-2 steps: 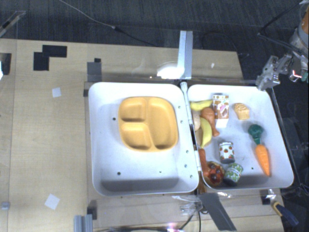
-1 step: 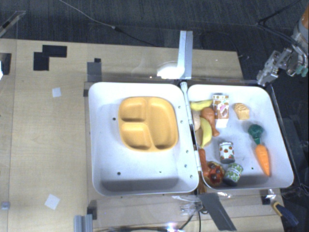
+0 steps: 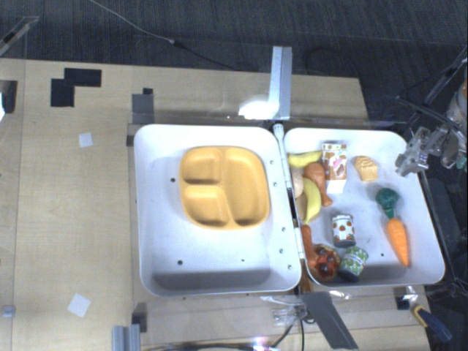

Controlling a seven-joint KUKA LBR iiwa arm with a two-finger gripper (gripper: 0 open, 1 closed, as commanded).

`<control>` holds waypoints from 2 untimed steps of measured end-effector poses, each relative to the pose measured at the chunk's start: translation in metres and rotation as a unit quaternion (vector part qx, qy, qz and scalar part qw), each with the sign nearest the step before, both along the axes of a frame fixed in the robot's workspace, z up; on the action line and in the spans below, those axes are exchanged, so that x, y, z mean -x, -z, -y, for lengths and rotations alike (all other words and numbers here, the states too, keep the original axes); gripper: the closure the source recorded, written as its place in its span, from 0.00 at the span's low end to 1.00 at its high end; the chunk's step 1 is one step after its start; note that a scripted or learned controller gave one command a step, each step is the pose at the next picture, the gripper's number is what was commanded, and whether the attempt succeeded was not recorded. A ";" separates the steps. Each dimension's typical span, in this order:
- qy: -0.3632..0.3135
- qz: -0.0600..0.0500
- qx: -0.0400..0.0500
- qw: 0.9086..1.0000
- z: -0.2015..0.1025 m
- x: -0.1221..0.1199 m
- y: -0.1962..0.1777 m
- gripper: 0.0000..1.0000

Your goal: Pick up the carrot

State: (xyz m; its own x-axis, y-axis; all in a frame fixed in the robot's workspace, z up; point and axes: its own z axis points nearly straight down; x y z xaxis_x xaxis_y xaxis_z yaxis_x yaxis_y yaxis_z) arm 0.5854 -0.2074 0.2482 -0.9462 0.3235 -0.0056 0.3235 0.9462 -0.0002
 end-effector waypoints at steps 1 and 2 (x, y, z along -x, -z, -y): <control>0.040 0.004 0.001 0.999 0.000 0.097 -0.052 1.00; 0.113 0.003 -0.001 0.994 -0.020 0.037 -0.052 1.00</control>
